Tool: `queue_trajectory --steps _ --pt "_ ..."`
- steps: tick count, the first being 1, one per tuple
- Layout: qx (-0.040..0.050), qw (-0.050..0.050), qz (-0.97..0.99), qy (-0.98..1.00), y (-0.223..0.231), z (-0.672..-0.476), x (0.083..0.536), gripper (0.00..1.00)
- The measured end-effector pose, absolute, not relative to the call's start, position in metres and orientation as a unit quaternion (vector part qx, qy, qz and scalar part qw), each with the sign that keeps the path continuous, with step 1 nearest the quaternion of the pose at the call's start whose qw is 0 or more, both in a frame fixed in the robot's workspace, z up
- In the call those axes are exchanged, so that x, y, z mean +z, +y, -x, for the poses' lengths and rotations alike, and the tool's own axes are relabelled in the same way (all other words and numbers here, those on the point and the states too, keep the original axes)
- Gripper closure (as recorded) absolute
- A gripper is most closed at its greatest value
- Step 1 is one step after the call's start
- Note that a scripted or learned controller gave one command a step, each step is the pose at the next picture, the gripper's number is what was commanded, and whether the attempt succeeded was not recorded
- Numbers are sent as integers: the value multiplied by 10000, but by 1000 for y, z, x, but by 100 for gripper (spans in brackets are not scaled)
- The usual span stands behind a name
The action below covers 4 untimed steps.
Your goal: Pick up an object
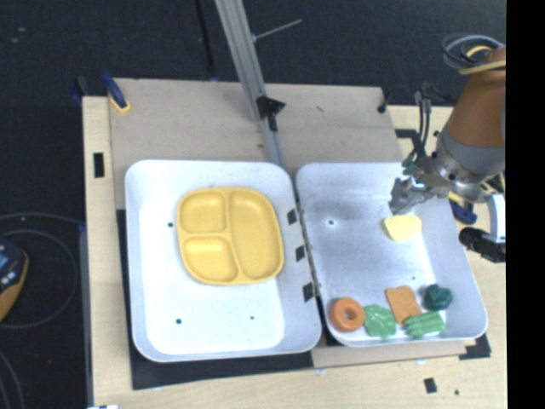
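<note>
One yellow tray (230, 234), two bins (153, 313), six toys (403, 227)

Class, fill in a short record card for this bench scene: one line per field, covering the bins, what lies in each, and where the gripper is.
left bin: holds a yellow divided plate
right bin: holds six small items
near gripper: pale yellow piece, apart from the rest
front edge of right bin: orange ring, light green piece, orange block, green long piece, dark green piece
gripper: over the right bin, just above the pale yellow piece
held item: none visible between the fingers
</note>
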State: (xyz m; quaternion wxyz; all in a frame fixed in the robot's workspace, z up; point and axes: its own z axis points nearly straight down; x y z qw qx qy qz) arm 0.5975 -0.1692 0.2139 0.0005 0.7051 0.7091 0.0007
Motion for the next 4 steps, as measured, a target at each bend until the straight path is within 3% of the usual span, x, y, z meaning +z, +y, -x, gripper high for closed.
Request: queue_trajectory --steps 2,4 --pt "11 6 -7046 7096 -60 -624 210 100" --pt "15 -1 -7041 7101 57 -629 211 100"
